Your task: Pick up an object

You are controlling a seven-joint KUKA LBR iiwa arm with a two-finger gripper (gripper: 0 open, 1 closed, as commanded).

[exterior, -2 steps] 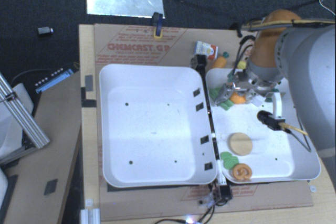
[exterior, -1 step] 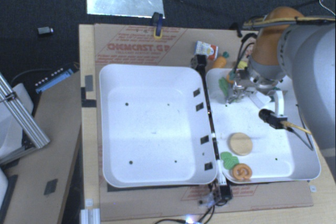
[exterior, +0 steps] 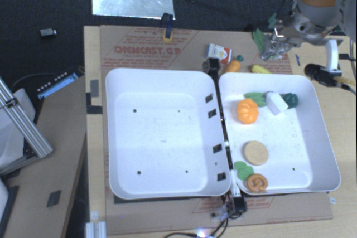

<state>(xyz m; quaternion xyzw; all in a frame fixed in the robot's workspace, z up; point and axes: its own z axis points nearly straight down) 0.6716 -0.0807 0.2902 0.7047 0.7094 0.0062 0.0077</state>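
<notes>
Objects for picking lie in the right bin (exterior: pixel 321 136): orange pumpkin (exterior: pixel 247 111) near the bin's upper left, with a green leafy piece (exterior: pixel 255 97) just above it. White block (exterior: pixel 275 103) beside that, touching a dark green broccoli-like piece (exterior: pixel 290 100). Tan round disc (exterior: pixel 256 153) lower down, near the divider. Small green piece (exterior: pixel 242 169) and orange-brown swirl (exterior: pixel 257 182) together at the bottom left corner.

Gripper (exterior: pixel 273 52) well up and to the right of all these, outside the bin, hanging above the cardboard sheet (exterior: pixel 145 47) past the bin's far rim. Nothing seen between the fingertips; whether the jaws stand apart or closed cannot be told, too small and blurred. Nearest bin item: the white block, still well apart from it.

Left bin (exterior: pixel 162 131) alongside, touching the right one at black clips.

On the cardboard just beyond the far rim: yellow banana-like piece (exterior: pixel 260 69), small orange carrot-like piece (exterior: pixel 233 66), white and red packet (exterior: pixel 218 53), green piece (exterior: pixel 259 39) partly hidden by the gripper. Arm's upper part cut off by the frame's top right edge.
</notes>
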